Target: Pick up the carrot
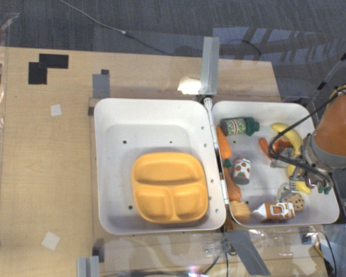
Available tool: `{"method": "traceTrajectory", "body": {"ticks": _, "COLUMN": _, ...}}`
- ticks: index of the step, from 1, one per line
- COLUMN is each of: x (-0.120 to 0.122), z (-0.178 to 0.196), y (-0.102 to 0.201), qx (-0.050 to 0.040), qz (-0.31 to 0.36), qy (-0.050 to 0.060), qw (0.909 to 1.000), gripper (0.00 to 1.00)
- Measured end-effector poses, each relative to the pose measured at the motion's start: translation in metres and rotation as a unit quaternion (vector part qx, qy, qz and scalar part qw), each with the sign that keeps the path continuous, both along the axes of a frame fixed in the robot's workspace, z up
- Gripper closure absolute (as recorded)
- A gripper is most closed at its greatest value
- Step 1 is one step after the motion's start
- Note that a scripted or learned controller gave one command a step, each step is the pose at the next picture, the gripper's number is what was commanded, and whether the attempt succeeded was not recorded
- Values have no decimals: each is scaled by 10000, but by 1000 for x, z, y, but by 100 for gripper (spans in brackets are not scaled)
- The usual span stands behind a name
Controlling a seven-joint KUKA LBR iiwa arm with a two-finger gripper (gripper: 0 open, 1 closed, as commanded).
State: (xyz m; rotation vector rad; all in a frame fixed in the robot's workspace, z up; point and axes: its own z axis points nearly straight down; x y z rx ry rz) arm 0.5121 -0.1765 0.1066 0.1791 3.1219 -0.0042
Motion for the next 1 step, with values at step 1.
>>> {"method": "traceTrajectory", "body": {"ticks": 1, "x": 3, "z": 11, "y": 1, "qx": -11, "qz": 34, "qy": -38, "qw": 10000, "gripper": 100}}
